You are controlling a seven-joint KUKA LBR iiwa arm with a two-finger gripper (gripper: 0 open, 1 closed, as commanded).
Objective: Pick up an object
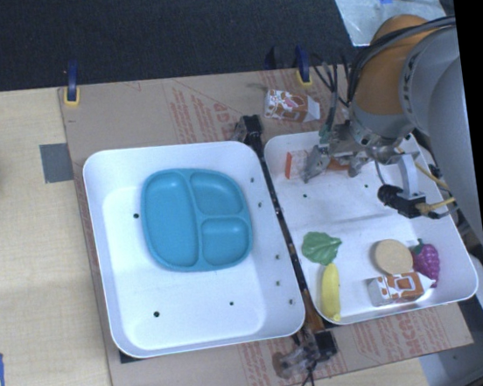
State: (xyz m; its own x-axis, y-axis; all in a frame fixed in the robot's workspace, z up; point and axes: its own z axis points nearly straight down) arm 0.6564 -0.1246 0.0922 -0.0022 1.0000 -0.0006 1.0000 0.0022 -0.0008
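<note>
The gripper hangs low over the far end of the right bin, and I cannot tell how it is set. Just beside it, at the bin's far left corner, lies a small orange thing, too blurry to name. The big grey arm with its orange band covers the far right corner of this bin.

No words can be read anywhere. The brown board under the bins has faded red printing, and a small packet lying on it past the right bin has red and white marks, but both are too small to read.

At the near end of the right bin sit a green leaf, a yellow banana by the left wall, a round tan cookie, purple grapes touching it, and a small red and white carton.

The left bin holds a blue plate with three sections.
</note>
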